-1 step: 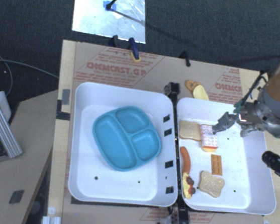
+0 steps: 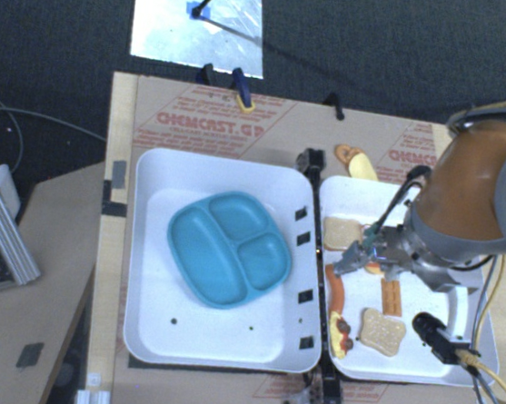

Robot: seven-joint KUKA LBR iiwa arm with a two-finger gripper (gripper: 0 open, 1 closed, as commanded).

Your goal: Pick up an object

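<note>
- One tabletop (image 2: 77, 221) carries a cardboard sheet printed with red lettering, and on it sit two shallow white bins side by side.
- The left bin (image 2: 142, 320) holds one item: a blue divided plate (image 2: 227, 248) with three compartments, lying flat near the bin's middle.
- A black divider (image 2: 316, 250) runs between the two bins.
- The right bin (image 2: 355, 193) holds several toy foods. One slice of toast (image 2: 342, 232) lies near its upper left. One red sausage (image 2: 337, 292) lies along the left wall, with one small mixed red-and-yellow piece (image 2: 341, 334) just below it. One more slice of toast (image 2: 381, 331) rests near the bottom, and one orange strip (image 2: 391, 297) lies just above that slice.
- One yellow banana-like piece (image 2: 362, 167) sits on the cardboard beyond the right bin's far rim, beside a small orange item.
- One arm (image 2: 473, 196) reaches in from the right, its pincer (image 2: 363, 254) low over the right bin between the upper toast and the orange strip. Whether it is spread or closed, or has hold of anything, I cannot tell.
</note>
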